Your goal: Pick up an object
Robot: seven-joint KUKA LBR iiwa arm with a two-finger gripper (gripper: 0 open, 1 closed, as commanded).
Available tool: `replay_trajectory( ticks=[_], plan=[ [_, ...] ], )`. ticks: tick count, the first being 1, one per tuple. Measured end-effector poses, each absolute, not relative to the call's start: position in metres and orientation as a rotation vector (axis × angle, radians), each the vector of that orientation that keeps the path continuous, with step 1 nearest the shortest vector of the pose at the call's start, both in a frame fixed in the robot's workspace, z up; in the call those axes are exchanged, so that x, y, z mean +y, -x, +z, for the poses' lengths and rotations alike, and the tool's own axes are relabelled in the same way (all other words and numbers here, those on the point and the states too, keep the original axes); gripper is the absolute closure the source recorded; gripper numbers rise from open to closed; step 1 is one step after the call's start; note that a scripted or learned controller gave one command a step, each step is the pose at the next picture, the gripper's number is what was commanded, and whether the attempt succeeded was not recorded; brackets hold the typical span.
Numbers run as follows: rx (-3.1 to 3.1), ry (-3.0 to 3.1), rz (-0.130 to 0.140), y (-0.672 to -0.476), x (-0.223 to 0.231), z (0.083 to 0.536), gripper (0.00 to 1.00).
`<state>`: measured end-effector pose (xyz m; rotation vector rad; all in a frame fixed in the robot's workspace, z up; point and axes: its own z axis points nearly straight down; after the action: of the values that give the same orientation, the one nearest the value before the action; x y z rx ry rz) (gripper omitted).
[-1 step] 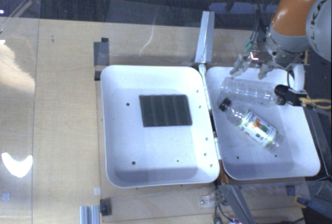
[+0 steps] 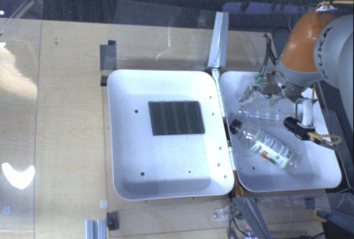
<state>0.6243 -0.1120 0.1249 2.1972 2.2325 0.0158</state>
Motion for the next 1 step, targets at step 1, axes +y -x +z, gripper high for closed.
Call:
replay_trajectory(
  ticks=[1],
  plan=[
    [2.371,-2.047,0.014,-0.5650,-0.1042,0.0896,0.00]
  ],
)
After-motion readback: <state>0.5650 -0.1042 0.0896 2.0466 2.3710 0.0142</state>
